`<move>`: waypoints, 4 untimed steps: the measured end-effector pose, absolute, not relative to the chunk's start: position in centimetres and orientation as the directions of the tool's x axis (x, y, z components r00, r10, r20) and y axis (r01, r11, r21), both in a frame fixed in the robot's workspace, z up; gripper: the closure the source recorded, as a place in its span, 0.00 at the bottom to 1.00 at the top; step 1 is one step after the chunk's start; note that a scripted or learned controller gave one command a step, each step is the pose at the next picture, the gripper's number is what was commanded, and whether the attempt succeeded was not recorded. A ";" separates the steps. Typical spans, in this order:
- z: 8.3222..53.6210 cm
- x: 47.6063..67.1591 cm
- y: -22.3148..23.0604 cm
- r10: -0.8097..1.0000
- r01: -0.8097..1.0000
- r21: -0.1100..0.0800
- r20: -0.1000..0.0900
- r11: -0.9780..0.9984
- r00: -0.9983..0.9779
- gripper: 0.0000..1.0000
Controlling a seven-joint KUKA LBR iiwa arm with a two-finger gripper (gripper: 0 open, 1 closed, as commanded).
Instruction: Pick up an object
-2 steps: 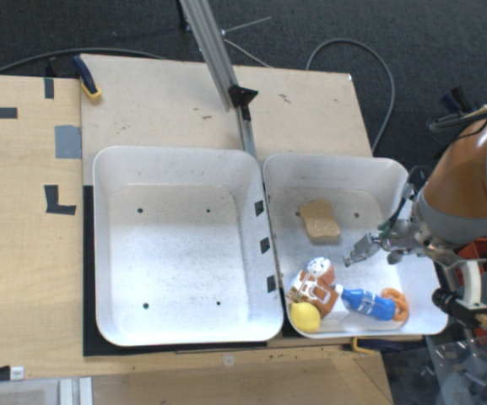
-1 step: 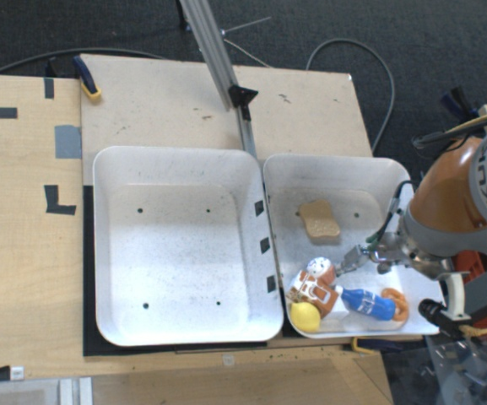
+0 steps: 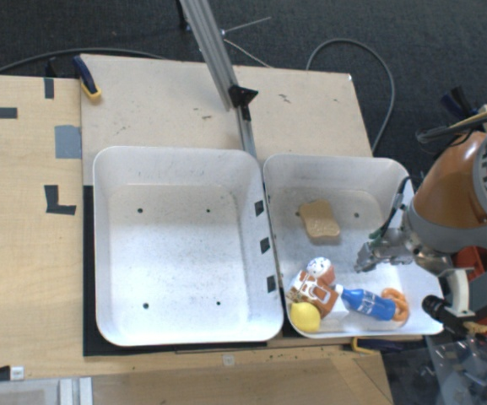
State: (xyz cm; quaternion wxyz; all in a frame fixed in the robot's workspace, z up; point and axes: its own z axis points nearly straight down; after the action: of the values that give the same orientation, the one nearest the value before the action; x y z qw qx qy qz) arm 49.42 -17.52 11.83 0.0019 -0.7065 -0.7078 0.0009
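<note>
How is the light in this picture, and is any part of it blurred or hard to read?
Camera view: the light is even and soft, with faint shadows along the walls of the left bin and right bin; the whole frame is slightly soft and grainy; the gripper is small and dark; the toys near the yellow ball blur together.

bins [image 3: 180,163]: white glossy plastic | bench [image 3: 15,184]: matt wood | sponge [image 3: 319,221]: perhaps rough

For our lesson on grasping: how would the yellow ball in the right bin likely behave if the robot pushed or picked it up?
The yellow ball looks round and smooth, so it would probably roll when nudged. It sits against the bin wall and beside the orange-and-white toy, so it may just wedge there. Its curved surface might slip from the hand.
</note>
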 end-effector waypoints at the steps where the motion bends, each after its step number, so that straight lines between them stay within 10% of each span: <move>1: 18.0 49.7 -17.0 1.000 1.000 0.004 -0.001 0.002 -0.002 1.00; 4: 27.6 52.4 -12.8 1.000 1.000 0.000 0.001 0.006 -0.006 1.00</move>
State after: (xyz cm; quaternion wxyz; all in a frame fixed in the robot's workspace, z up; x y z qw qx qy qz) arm 52.39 -12.75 27.61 0.0003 -0.7051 -0.7091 -0.0002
